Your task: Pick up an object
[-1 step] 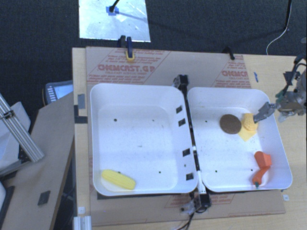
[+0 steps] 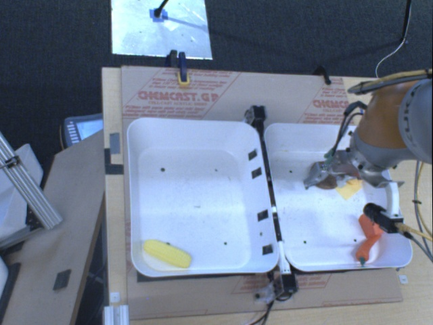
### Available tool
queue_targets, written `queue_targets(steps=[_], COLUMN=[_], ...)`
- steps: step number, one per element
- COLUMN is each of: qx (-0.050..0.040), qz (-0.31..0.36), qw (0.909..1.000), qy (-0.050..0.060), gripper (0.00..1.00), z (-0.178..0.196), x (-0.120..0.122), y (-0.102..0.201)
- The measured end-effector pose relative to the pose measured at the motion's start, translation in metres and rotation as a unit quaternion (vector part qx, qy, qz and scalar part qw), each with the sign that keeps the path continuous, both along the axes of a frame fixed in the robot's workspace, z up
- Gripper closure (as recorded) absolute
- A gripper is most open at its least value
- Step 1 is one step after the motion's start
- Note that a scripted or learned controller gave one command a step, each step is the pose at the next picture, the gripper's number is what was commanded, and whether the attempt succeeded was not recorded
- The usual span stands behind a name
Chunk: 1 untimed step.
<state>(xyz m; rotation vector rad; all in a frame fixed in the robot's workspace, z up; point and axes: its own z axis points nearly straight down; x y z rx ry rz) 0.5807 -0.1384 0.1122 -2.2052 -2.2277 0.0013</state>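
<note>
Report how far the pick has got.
Done: the arm has reached into the right bin, end effector low beside a yellow piece. In hand: nothing visibly gripped. Left: grasp and lift; the carrot and the corn cob lie untouched.

Even, fairly bright light falls from above on my bench (image 2: 223,87). Both white bins, the left bin (image 2: 196,181) and the right bin (image 2: 304,208), are close to washed out, with only soft grey shading along their inner walls. My arm (image 2: 392,124) throws a faint shadow on the right bin's floor. A shiny plate (image 2: 161,19) beyond the bench's far edge glares pale. The picture is soft and grainy; small detail is blurred.
</note>
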Motion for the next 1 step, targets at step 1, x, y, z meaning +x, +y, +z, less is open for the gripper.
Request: queue_targets(steps=[1], qx=[-0.0030], qz=[-0.005], qw=[1.0000], qy=[-0.005], gripper=[0.00], z=[-0.0279], x=[0.0179], y=[-0.0336])
